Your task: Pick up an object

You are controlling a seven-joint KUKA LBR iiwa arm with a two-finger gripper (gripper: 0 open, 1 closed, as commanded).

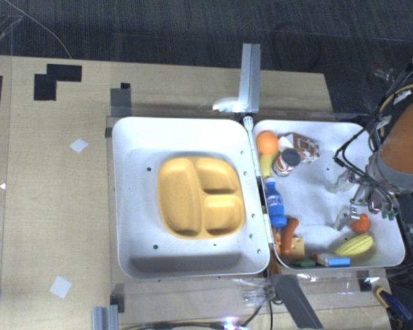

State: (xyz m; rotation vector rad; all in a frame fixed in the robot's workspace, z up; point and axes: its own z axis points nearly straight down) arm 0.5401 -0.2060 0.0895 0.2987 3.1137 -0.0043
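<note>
Arm reaches low into the right bin [316, 126], its gripper [353, 210] poised beside a small red object [360, 223] above the banana [355, 245], evidently to grasp it; jaws' state indeterminate

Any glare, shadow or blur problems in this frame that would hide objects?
Camera view: even overhead light; soft shadow along the near inner wall of the left bin; a bright glint near the bottom edge; the yellow divided plate is sharp, while small items near the gripper are tiny and slightly soft.
</note>
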